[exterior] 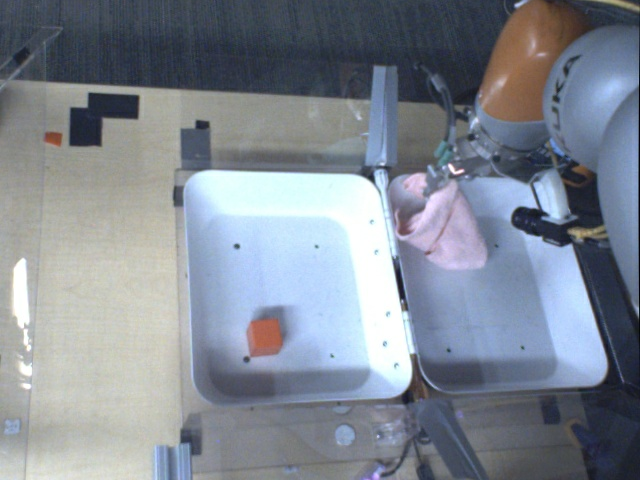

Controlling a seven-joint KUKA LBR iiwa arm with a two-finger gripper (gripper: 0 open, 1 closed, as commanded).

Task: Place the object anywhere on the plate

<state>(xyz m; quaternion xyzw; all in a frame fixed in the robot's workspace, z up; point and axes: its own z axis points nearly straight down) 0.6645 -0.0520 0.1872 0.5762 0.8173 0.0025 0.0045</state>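
1. The jaws [447, 171] sit at the top left corner of the right bin [520, 358], and they pinch the top edge of a pink cloth [445, 230].
2. The cloth hangs from the jaws, bunched, its lower part draped onto the right bin's floor just beside the wall shared with the left bin [290, 218].
3. An orange block [265, 337] lies in the left bin, near its lower left corner, well apart from the cloth.
4. Both bins rest on a wooden table [90, 288].
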